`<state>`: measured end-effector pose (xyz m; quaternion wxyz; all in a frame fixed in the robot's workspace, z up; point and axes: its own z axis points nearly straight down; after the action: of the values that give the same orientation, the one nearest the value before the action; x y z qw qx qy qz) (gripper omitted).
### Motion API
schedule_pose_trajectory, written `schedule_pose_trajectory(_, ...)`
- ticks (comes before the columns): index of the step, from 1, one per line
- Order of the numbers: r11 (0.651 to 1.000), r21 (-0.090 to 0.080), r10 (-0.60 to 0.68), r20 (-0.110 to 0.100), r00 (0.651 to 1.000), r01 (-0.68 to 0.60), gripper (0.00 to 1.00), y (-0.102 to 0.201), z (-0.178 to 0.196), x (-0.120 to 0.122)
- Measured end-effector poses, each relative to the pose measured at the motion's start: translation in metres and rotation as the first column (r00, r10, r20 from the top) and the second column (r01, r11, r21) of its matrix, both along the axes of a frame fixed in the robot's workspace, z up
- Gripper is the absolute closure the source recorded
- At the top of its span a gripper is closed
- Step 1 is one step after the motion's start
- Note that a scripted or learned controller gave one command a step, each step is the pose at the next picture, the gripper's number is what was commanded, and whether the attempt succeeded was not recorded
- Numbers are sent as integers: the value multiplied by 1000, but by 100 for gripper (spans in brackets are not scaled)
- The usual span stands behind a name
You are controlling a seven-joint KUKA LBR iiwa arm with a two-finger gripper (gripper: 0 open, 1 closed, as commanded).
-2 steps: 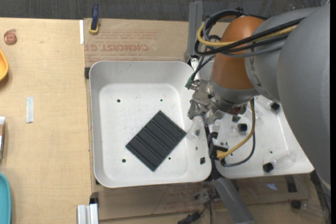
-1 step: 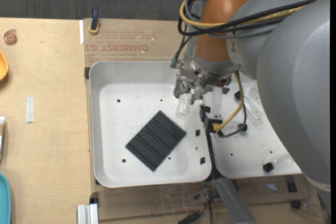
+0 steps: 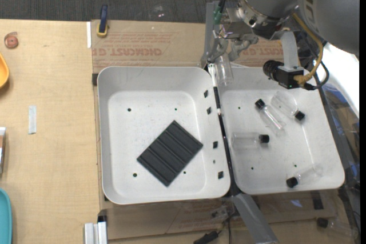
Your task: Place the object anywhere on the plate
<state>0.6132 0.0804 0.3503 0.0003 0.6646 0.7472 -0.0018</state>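
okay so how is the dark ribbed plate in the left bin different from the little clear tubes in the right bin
The dark ribbed plate is opaque, flat and rectangular, and much larger; the clear tubes are see-through, slim and round, with black caps. The plate lies alone in the left bin; the tubes lie scattered across the right bin. All lie flat.

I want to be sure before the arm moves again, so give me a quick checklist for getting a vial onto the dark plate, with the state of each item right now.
1. Plate present and reachable: the dark ribbed plate lies flat in the left bin. Ok.
2. Plate surface free: nothing rests on it. Ok.
3. Object in the gripper: a clear vial seems to hang at its tip, but the grasp is unclear. Cannot tell.
4. Gripper over the plate: it hovers at the far end of the divider between the bins, away from the plate. Not ok.
5. Spare objects: clear vials with black caps lie in the right bin. Ok.
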Motion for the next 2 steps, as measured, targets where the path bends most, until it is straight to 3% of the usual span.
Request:
schedule_pose_trajectory(1,950,2,311,-1,950,-311,100,40,-98,38)
schedule_pose_trajectory(2,965,1,260,0,965,-260,100,114,-63,46)
